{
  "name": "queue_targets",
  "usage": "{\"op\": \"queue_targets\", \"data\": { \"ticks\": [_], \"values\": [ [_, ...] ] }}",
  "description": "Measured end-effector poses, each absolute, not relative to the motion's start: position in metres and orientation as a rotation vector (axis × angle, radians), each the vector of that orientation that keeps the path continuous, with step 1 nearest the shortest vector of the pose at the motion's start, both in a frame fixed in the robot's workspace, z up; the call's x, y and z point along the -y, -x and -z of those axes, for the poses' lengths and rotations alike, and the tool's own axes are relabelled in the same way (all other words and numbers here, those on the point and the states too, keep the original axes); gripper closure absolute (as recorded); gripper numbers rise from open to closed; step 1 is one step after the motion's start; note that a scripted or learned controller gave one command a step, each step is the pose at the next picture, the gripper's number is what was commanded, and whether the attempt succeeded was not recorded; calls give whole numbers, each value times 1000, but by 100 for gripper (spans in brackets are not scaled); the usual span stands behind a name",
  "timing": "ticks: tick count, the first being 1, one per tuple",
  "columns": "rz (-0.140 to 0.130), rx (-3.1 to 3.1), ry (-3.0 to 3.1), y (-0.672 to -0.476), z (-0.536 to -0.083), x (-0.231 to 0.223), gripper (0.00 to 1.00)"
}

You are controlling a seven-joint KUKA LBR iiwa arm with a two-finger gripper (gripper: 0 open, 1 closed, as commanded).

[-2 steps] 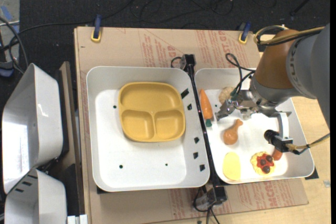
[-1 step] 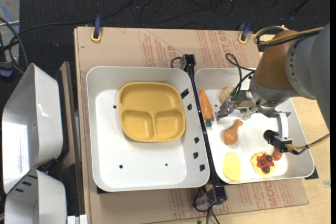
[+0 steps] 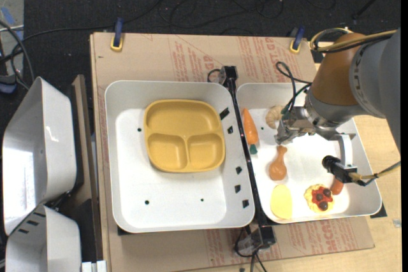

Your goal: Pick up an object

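The right bin (image 3: 366,156) holds several toy foods. An orange carrot (image 3: 250,127) lies along its left wall. A tan drumstick (image 3: 278,165) lies mid-bin, with a pale yellow oval piece (image 3: 282,200) in front of it. At the front right sits a yellow piece with red and dark dots (image 3: 320,197). A beige lump (image 3: 274,114) is at the back. My gripper (image 3: 286,130) hangs low over the bin, just above the drumstick's thin end and beside the beige lump. Nothing visibly rests in it.
The left bin (image 3: 121,156) carries a yellow divided plate (image 3: 185,136). A black divider with clips (image 3: 241,137) runs between the bins. The grey arm (image 3: 357,83) covers the right bin's back right corner. Cables trail over that bin's right side.
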State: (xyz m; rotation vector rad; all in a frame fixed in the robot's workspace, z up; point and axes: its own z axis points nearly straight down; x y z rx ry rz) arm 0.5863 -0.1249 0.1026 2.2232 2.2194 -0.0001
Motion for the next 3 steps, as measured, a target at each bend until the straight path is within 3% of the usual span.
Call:
{"op": "queue_targets", "data": {
  "ticks": [2,3],
  "values": [
    [-4,-2223,-2214,-592,-203,117,100],
    [-1,-2229,-2215,-595,-200,71,100]
  ]
}}
